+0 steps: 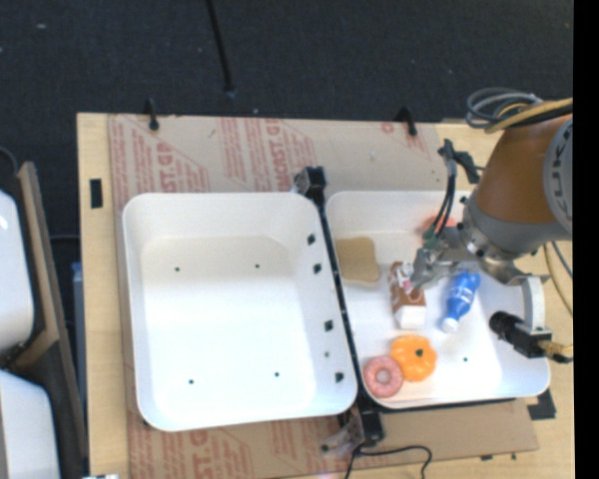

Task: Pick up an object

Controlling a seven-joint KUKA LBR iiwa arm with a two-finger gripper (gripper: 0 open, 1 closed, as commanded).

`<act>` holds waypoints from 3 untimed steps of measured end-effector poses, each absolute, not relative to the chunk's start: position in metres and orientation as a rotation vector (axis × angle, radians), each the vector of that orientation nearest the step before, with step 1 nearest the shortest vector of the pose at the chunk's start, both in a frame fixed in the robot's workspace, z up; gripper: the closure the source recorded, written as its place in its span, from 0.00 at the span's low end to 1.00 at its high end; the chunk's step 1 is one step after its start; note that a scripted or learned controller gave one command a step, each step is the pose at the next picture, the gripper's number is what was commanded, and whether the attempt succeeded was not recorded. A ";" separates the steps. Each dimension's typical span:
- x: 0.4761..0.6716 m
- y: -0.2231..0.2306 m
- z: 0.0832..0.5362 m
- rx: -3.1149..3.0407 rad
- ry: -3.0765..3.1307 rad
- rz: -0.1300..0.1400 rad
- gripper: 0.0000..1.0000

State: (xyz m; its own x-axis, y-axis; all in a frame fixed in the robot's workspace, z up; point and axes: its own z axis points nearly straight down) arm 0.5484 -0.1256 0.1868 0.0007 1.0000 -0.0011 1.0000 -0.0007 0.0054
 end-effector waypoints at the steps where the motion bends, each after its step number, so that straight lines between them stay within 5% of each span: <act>1: 0.544 -0.118 0.237 2.218 2.219 0.005 1.00; 2: 0.545 -0.118 0.253 2.220 2.220 0.002 1.00; 3: 0.554 -0.058 0.246 2.216 2.227 0.001 1.00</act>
State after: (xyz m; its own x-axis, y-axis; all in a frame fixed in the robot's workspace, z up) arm 0.5538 -0.0582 0.2464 -0.0045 1.0000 0.0006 1.0000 0.0045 0.0005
